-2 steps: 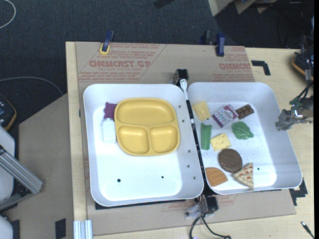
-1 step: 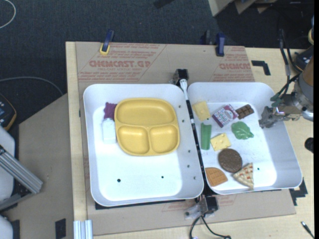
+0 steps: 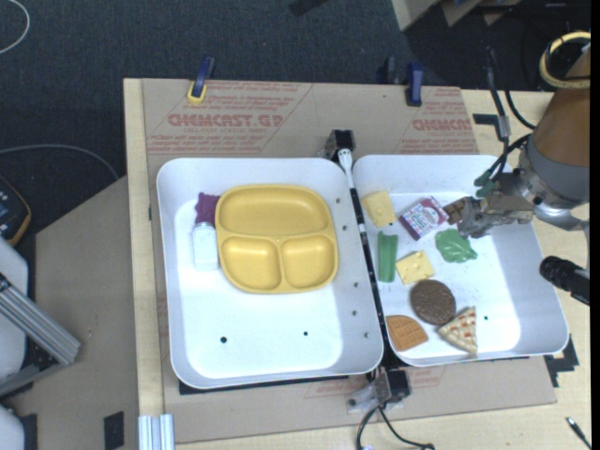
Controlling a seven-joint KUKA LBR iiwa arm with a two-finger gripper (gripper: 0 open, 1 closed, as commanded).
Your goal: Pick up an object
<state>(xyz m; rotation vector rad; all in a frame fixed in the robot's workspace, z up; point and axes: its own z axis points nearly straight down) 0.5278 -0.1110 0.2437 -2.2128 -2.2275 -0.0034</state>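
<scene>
Hovering low in the right bin [image 3: 525, 336], my end effector [image 3: 472, 221] sits just above the green toy [image 3: 456, 247]; I cannot tell its opening. A packet [image 3: 423, 217] lies just beside it, leftward.

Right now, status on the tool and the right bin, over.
Tool low over right bin, finger state unclear. Green toy just beneath, not gripped. Maroon packet close beside it.

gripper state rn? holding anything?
Gripper: cannot be told. It sits low in the right white bin, beside the green leaf-shaped toy; nothing visibly held.
</scene>
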